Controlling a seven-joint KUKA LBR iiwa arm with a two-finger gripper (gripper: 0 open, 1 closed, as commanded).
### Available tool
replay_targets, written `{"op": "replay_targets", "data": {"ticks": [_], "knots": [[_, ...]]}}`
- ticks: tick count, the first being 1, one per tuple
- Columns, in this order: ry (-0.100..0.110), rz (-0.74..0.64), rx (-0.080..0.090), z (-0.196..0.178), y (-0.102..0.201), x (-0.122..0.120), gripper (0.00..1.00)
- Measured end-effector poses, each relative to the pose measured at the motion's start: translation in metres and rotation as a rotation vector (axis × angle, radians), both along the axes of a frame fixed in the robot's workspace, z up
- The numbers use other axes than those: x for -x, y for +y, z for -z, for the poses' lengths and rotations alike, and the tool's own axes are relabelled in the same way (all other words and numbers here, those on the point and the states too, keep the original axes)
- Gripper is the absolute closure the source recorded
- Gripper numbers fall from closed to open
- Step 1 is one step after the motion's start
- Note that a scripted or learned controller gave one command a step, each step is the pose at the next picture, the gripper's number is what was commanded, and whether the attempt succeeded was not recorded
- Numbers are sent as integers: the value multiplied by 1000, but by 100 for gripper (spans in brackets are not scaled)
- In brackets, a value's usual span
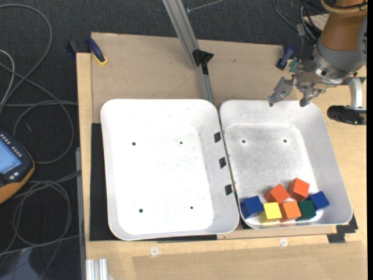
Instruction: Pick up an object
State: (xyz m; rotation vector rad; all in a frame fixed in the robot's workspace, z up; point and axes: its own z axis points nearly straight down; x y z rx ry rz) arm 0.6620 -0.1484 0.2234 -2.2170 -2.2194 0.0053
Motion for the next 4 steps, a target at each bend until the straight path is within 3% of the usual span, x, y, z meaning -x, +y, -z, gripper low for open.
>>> {"op": "replay_targets", "data": {"ticks": [2, 3, 4], "knots": [[1, -1, 0, 93, -4, -6, 0], [-7, -2, 1, 77, -3, -8, 100], [-15, -1, 2, 14, 3, -8, 100]]}}
